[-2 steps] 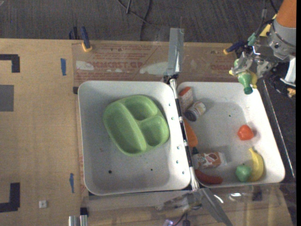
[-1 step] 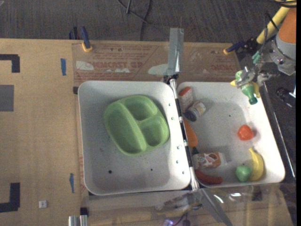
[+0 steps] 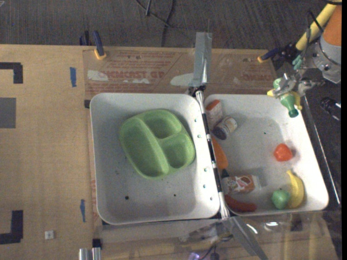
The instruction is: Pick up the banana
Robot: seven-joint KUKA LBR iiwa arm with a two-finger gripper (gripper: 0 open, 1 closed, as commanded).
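Banana (image 3: 295, 188): a small yellow fruit lying in the right bin (image 3: 260, 110), close to that bin's near right corner. Its long axis runs roughly up and down the camera view, curving slightly, with one tip pointing toward the far side of the bin and the other toward the near rim. A green apple-like fruit (image 3: 280, 199) sits touching its left side near the lower end.

In the same camera view, the gripper (image 3: 290, 99) hangs at the far right corner of the right bin, just over the rim, with pale green fingers pointing down and to the left. The fingers look close together with nothing between them, so the gripper appears empty. The banana lies well apart from it, almost straight toward the near edge of the bin along the right wall.

A red-orange fruit (image 3: 282, 152) rests between the gripper and the banana, a little to the left of the direct path. Other items crowd the bin's left side: a small can (image 3: 225, 127), a carton (image 3: 241, 184), and a carrot (image 3: 219, 155) along the dividing wall.

The left bin (image 3: 108, 199) holds a green divided plate (image 3: 157, 143).

Judging from this, the coming move is a travel along the right wall toward the near corner, with the fingers closing across the banana's short width.
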